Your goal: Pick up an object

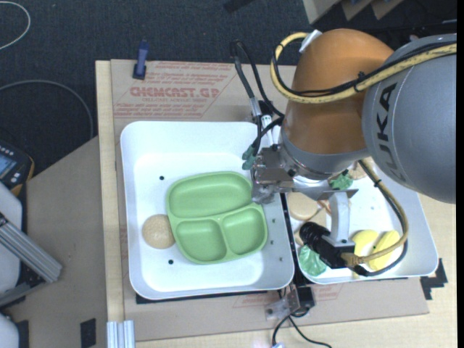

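Note:
A green divided plate (216, 216) lies in the middle of the left bin (145, 158). A round tan piece (156, 231) rests against the plate's left rim. My gripper (264, 182) hangs over the left bin's right edge, just beside the plate's upper right corner, under the big orange band of the wrist. In the right bin (413, 227) lie a yellow object (375, 243) and a green object (312, 264), both partly covered by the arm. A pale tan thing (306, 211) peeks out under the wrist.
The arm's bulk covers most of the right bin. Both bins sit on a cardboard sheet (181, 89) with a blue clip (140, 60) at its far left corner. Bare white floor shows along the left bin's far and front sides.

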You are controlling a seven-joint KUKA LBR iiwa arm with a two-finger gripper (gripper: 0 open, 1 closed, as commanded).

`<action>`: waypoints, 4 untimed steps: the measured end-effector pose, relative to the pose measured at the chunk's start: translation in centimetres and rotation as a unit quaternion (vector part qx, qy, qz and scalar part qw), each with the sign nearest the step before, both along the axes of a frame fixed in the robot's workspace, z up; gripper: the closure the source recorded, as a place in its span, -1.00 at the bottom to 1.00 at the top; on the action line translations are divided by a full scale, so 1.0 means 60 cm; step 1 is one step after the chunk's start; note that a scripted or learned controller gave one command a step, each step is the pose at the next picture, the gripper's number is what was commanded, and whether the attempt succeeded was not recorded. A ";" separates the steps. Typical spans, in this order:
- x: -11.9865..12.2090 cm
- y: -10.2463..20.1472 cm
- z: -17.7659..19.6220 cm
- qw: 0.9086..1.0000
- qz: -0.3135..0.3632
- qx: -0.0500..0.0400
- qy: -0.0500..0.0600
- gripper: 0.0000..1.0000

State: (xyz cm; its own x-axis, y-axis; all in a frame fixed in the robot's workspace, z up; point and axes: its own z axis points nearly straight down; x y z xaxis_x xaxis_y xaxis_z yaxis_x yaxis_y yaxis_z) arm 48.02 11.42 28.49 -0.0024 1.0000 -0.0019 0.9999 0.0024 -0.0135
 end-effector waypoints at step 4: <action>0.000 -0.044 0.184 1.000 -0.001 0.001 -0.008 1.00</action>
